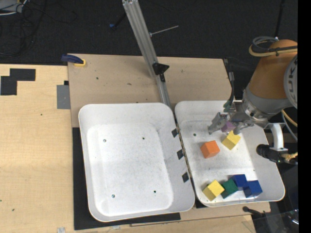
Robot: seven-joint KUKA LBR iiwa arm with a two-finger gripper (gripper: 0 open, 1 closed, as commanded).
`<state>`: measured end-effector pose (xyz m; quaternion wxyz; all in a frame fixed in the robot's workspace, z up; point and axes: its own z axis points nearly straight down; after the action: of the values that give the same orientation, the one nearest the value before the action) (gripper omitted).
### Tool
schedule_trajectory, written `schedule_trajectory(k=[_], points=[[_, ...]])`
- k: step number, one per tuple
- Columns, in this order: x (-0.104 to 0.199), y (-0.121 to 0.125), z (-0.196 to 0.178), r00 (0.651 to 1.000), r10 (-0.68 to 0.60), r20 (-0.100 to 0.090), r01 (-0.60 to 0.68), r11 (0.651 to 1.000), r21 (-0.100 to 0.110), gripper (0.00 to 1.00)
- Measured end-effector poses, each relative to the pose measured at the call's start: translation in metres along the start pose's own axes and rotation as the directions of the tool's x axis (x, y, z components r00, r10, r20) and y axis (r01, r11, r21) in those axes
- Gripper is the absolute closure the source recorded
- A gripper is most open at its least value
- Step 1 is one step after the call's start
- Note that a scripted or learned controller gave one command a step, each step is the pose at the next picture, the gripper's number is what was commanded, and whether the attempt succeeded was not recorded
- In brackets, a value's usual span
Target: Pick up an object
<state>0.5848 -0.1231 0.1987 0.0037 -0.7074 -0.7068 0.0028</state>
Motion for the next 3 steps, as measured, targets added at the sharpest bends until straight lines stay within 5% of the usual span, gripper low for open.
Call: schedule_trajectory(k=[2,3], points=[[0.008,-0.002,0.108,1.0,0.002,0.001,-0.002,1.0,-0.008,0.0],[0.006,-0.002,0.097,1.0,0.01,-0.001,-0.01,1.0,-0.007,1.0]])
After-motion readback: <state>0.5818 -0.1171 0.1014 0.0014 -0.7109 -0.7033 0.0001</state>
